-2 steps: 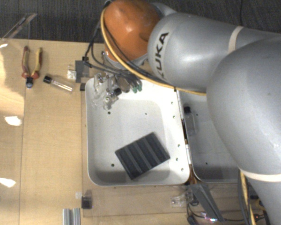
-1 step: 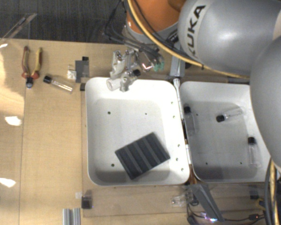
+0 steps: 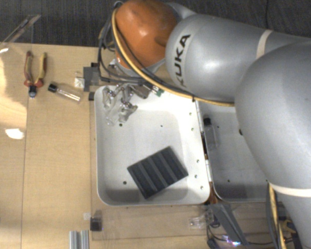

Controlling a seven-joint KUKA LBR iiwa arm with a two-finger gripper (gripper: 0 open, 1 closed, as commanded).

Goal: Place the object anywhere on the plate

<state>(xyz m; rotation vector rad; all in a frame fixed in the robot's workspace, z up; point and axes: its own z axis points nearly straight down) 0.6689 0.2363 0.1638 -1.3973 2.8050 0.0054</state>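
While the gripper (image 3: 118, 108) hovered at the left bin's (image 3: 106, 185) far-left corner, fingers apart and holding nothing, the ridged dark plate (image 3: 157, 171) lay near its front edge.

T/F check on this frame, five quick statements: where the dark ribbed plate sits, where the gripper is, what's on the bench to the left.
1. The dark ribbed plate lies in the left white bin. True.
2. The gripper hangs over the bin's upper left corner, apart from the plate. True.
3. An object rests on the plate. False: its ribbed top is bare.
4. The red-handled pliers lie inside the bin. False: they lie on the wooden bench, left of the bin.
5. The plate sits square to the bin walls. False: it is turned at an angle, near the bin's lower edge.
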